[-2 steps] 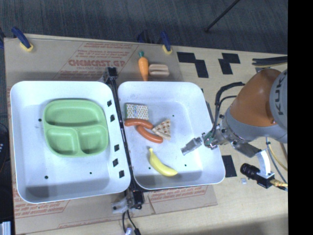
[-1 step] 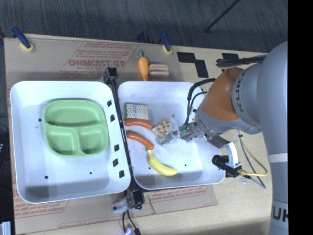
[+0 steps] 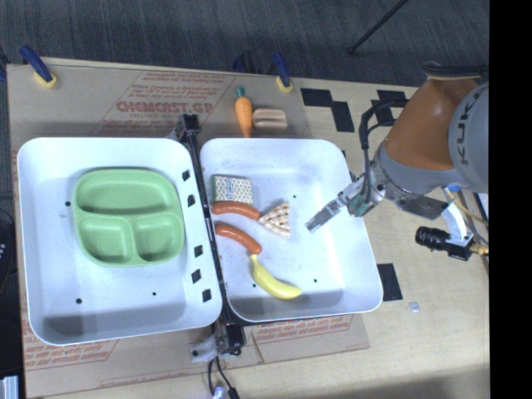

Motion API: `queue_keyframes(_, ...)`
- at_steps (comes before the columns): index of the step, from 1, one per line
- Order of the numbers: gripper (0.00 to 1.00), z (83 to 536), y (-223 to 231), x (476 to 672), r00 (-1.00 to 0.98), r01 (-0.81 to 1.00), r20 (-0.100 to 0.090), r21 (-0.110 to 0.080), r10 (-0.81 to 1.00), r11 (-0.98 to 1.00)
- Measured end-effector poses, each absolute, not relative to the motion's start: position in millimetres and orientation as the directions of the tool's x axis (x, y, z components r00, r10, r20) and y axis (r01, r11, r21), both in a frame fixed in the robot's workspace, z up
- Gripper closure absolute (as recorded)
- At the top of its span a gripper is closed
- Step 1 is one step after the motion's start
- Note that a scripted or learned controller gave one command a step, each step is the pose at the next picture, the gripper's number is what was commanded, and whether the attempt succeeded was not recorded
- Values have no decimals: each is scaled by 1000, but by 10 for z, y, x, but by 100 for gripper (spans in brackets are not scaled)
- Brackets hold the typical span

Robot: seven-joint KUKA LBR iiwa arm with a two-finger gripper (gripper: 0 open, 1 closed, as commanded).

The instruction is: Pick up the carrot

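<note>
A bench seen from above at a slant, with two shallow white bins side by side on brown cardboard. The left bin (image 3: 50, 223) holds a green divided plate (image 3: 129, 216) lying flat near its middle. On the cardboard just beyond the far rim of the right bin (image 3: 349, 273) lies the carrot (image 3: 243, 115), orange with a green top pointing away from the bins, and just beside it to the right sits a small tan and pink block (image 3: 269, 120). Inside the right bin, toward its left side, are a small patterned box (image 3: 233, 189), two sausages (image 3: 235, 210) (image 3: 239, 238), a waffle cone piece (image 3: 277, 217) and a banana (image 3: 274, 283) nearest the front. The gripper (image 3: 320, 219) hangs over the right half of this bin, pointing left and down, well apart from the carrot and with nothing between its fingers; whether they are spread or closed cannot be told at this size. To do the step well, the arm would likely need to travel to the far side, past the bin's rim, and come down over the carrot's thick middle, closing across its width while keeping clear of the neighbouring block.
</note>
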State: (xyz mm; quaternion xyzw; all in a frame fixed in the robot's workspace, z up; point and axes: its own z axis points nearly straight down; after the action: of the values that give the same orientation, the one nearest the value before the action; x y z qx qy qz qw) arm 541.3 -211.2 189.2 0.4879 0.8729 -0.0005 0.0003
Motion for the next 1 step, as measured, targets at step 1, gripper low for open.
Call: queue_keyframes(1, 0, 907, -2102, 6420, -518, 855, 2, -2, 855, 518)
